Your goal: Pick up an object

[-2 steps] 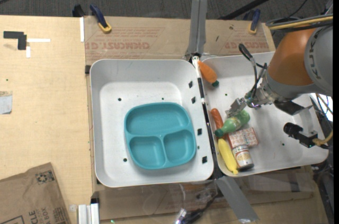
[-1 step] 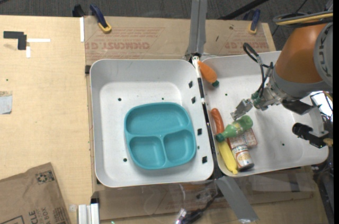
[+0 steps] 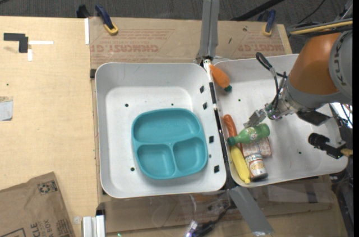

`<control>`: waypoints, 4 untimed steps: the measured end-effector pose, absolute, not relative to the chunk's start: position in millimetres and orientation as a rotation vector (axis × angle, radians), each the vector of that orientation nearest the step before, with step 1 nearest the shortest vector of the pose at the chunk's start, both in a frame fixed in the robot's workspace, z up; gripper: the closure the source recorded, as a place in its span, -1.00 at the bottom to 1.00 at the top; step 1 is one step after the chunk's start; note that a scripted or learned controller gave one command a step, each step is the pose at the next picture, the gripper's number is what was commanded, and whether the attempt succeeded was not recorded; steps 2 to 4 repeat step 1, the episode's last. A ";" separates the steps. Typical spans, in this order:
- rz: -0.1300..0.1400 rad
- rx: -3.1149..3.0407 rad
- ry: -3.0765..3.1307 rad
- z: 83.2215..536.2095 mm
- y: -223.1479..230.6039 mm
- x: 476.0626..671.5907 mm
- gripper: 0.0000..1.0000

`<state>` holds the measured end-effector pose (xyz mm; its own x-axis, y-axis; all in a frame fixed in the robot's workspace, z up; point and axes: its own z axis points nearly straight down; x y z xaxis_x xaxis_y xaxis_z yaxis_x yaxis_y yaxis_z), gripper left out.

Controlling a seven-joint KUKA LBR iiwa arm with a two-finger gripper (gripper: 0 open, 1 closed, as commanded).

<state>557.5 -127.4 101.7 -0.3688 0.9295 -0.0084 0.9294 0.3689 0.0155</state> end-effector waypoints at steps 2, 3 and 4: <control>0.019 1.668 2.636 102.5 -130.4 552.3 -1.00; 0.019 1.668 2.636 102.5 -130.4 552.3 -1.00; 0.019 1.668 2.636 102.5 -130.4 552.3 -1.00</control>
